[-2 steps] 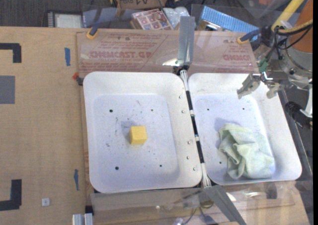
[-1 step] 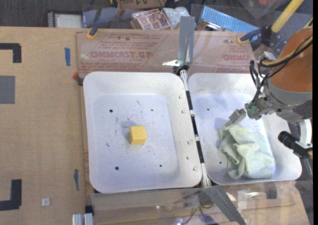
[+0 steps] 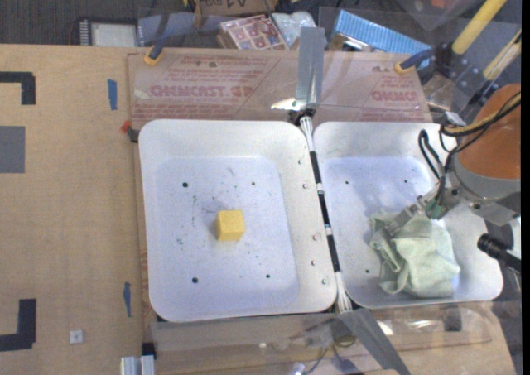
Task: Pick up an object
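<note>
Two white bins on a cluttered plywood bench

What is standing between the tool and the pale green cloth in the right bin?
Nothing visible. The tool sits at the upper edge of the pale green cloth in the right bin; the yellow block lies apart in the left bin.

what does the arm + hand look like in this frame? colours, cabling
The arm comes in from the right: a rounded orange band above a grey wrist section. Black cables loop along its left side. The hand is small, grey and metallic, sitting at the edge of the pale green cloth. A dark fitting sticks out lower right. No markings are legible.
</note>
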Action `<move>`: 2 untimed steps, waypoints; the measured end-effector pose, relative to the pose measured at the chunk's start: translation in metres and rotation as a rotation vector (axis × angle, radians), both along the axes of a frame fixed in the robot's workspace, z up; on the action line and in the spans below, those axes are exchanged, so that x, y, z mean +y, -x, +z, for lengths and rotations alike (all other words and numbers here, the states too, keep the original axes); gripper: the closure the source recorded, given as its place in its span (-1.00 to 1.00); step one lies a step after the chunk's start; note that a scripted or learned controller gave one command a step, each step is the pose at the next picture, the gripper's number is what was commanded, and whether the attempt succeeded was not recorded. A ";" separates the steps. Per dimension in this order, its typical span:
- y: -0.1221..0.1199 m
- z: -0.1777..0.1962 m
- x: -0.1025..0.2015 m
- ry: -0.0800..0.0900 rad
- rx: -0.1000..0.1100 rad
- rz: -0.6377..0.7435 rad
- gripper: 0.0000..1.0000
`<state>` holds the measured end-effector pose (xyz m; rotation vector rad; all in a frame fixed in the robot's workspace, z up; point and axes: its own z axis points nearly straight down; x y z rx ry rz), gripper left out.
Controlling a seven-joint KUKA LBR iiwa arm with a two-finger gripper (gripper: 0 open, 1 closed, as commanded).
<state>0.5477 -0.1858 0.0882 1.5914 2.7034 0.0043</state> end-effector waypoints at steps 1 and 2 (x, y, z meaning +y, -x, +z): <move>0.014 0.108 -0.038 0.004 0.000 0.396 -1.00; 0.067 0.203 -0.038 0.006 -0.001 0.651 -1.00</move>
